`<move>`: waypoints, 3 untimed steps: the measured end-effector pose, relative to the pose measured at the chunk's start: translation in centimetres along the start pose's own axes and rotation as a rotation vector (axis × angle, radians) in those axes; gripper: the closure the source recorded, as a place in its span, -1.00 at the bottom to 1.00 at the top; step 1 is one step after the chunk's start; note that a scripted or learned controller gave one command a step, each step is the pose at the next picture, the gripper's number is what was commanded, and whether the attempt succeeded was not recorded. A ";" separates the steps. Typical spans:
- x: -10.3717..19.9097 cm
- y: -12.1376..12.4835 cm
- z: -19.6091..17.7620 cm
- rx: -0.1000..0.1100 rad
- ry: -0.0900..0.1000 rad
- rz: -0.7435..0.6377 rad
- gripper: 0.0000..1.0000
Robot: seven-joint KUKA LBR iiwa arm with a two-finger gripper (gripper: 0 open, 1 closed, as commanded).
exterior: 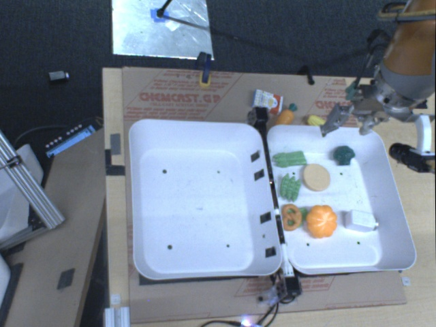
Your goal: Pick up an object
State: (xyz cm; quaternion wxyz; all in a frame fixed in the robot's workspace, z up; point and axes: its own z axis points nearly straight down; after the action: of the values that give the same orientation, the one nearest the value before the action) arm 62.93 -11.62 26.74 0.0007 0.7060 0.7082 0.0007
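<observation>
Claw (351, 122), fingers spread and pinching nothing, hangs above the right bin's (395, 203) far rim. Inside that bin: broccoli (344, 154), tan disc (316, 178), orange pumpkin (321, 221), white block (361, 220). The arm is cut off at the frame's right edge.

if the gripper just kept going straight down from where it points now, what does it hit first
Probably the back rim of the right bin, or bare bin floor just inside it. The gripper hangs over that far edge with nothing between its open fingers. The broccoli sits nearer the camera, likely off its line, though depth is unclear.
</observation>
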 end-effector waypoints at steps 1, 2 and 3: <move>1.1 3.9 12.2 0.005 0.001 -0.004 -1.00; -5.7 3.7 18.6 0.003 -0.002 0.006 -1.00; -2.0 -4.9 18.3 0.009 0.003 0.003 -1.00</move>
State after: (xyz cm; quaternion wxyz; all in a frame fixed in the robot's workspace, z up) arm 58.02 -13.66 8.41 -0.0034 0.7071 0.7071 -0.0013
